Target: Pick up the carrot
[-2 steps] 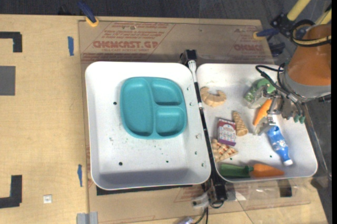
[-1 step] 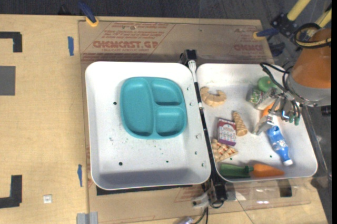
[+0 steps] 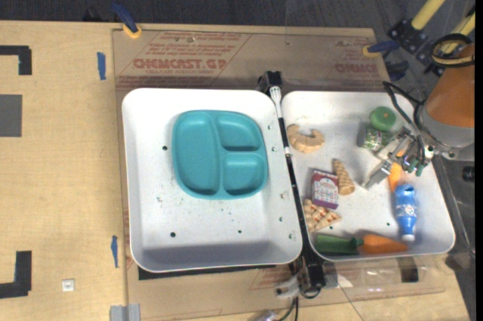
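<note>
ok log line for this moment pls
task: pick up carrot | carrot: lying at right bin front edge, not held | tool: over right bin, apart from carrot

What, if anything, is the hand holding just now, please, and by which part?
It cannot be told: the hand sits low in the right bin amid clutter, well away from the carrot lying by the front wall.

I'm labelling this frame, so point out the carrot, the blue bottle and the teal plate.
carrot [image 3: 383, 243], camera view, orange body.
blue bottle [image 3: 405, 212], camera view, mid-body.
teal plate [image 3: 198, 161], camera view, large left compartment.
</note>
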Available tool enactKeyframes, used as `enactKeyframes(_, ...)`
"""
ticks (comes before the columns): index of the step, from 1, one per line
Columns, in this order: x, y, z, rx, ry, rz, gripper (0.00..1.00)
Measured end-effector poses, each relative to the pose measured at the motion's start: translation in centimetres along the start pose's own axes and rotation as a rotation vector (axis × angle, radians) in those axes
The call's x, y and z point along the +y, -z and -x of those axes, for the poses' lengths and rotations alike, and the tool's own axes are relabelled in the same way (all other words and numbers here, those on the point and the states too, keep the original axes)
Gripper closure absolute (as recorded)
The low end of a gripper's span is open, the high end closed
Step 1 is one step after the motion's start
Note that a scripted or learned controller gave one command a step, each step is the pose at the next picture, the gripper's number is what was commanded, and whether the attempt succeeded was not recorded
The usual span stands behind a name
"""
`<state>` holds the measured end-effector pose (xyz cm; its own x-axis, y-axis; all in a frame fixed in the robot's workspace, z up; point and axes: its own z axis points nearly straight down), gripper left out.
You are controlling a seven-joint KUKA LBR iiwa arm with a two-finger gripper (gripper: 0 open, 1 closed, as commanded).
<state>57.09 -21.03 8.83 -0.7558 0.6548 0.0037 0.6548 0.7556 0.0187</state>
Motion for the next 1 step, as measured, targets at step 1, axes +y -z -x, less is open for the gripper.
enactKeyframes(1,0.05,1.43,0.52,-0.019,0.002,-0.001,1.00)
